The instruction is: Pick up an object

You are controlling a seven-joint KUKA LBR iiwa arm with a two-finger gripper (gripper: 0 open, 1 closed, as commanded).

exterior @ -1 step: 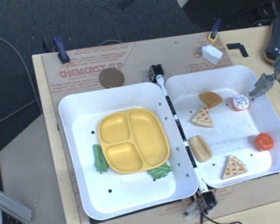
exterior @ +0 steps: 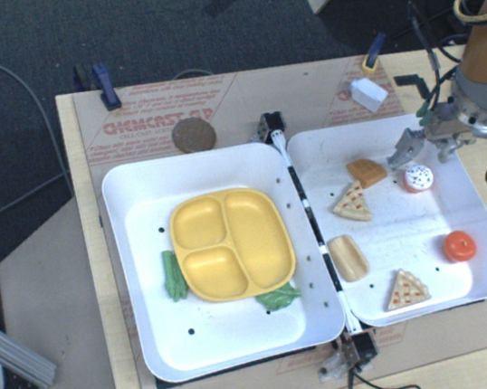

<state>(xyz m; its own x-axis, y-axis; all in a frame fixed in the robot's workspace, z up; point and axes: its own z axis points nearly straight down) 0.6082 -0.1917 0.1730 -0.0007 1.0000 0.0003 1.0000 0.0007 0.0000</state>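
Observation:
My gripper [exterior: 424, 149] hangs over the far side of the right bin [exterior: 473, 198], reaching in from the right. Its fingers stand apart, open, with nothing between them. Just below it lies a small white ball with red dots [exterior: 418, 178]. A brown bread piece [exterior: 366, 170] and a pizza slice [exterior: 352, 203] sit to the gripper's left. A red tomato [exterior: 459, 245], a second pizza slice [exterior: 406, 289] and a hot dog bun [exterior: 349, 257] lie nearer the front of the same bin.
The left bin [exterior: 154, 322] holds a yellow divided plate [exterior: 231, 242], with green leafy pieces [exterior: 174, 276] beside it and another [exterior: 280, 298] at its front edge. A divider rail [exterior: 306, 216] runs between the bins. A white block [exterior: 369, 93] and a brown disc [exterior: 193, 136] lie on the bench behind.

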